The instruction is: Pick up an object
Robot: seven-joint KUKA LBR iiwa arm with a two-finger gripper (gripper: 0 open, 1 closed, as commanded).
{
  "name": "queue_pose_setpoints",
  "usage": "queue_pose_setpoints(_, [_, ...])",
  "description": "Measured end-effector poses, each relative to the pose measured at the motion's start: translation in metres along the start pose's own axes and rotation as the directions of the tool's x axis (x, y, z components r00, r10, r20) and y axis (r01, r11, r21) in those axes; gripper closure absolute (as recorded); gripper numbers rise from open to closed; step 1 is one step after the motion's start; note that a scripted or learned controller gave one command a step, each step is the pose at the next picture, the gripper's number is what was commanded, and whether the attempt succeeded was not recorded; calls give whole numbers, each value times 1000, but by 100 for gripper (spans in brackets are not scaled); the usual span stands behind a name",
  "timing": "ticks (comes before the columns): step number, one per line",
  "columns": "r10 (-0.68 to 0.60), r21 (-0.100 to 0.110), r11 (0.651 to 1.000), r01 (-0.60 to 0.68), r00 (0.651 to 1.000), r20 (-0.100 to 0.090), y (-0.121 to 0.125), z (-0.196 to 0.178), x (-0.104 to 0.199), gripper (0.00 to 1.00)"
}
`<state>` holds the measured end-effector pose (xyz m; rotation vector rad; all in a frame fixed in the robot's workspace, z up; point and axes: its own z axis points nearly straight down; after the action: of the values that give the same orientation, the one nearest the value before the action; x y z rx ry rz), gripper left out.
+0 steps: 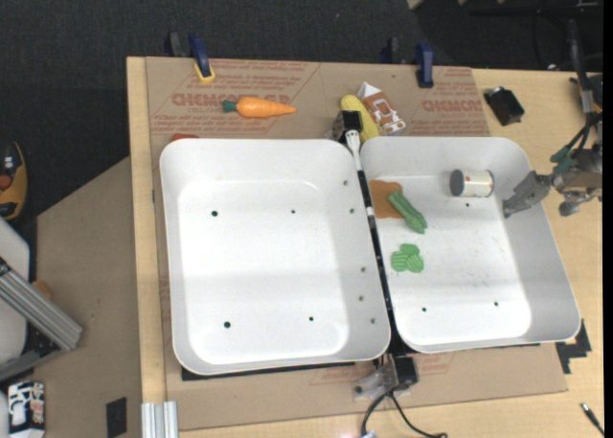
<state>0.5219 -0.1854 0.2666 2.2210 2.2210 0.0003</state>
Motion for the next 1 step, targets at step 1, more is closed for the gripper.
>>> queue_pose_setpoints(1, [-8, 10, 1000, 8, 1000, -6, 35, 125, 73, 0])
